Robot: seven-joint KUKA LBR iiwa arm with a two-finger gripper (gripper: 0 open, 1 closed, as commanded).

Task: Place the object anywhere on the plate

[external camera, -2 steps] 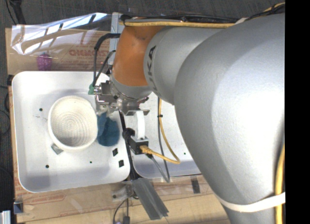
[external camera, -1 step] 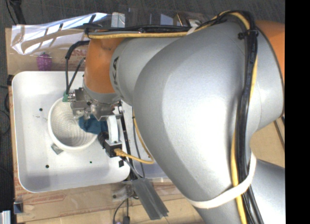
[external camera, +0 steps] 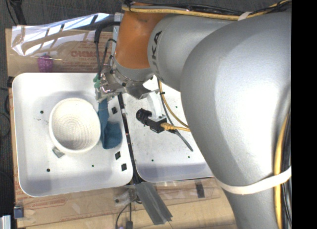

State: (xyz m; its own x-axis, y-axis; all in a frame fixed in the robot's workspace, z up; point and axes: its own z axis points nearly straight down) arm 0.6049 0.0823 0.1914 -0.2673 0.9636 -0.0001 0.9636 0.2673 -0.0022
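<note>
**Nearly there: blue object hangs beside the plate**

Seen from the fixed overhead camera, the grey arm with its orange band point(external camera: 134, 40) reaches in from the right and ends in the tool point(external camera: 106, 88) above the left bin point(external camera: 29, 173). A blue object point(external camera: 109, 126), soft-looking and elongated, lies directly below the tool, its long axis running roughly top to bottom in the view. Its upper end meets the tool, but whether the tool is gripping it, or stands open or closed, I cannot tell. The white plate point(external camera: 74, 126) sits in the same bin just to the left of the object, the two touching or nearly so. The coming move likely turns on a short shift leftward to bring the object over the plate.

Readable writing: red lettering on the cardboard point(external camera: 74, 55) behind the bin, too blurred to make out, and part of the maker's black lettering on the arm.
</note>
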